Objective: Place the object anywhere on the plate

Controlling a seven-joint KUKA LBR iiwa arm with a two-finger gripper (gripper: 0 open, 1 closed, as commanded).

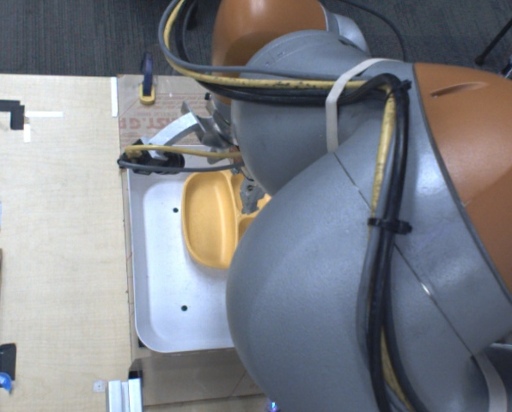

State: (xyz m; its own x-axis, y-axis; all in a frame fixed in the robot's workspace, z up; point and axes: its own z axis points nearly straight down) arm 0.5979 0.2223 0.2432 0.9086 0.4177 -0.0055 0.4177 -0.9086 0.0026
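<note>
A yellow oval plate (pixel 208 221) lies in the white bin (pixel 163 307), toward its far right part, and its right side is hidden under the arm. The gripper (pixel 247 191) hangs just past the plate's upper right rim, largely covered by the grey wrist. No object shows between the fingers or on the visible part of the plate.
The big grey and orange arm covers the right half of the view and most of the bin's right side. A pale wooden benchtop (pixel 50 213) lies to the left of the bin. A cardboard sheet (pixel 157 110) sits beyond the bin's far edge.
</note>
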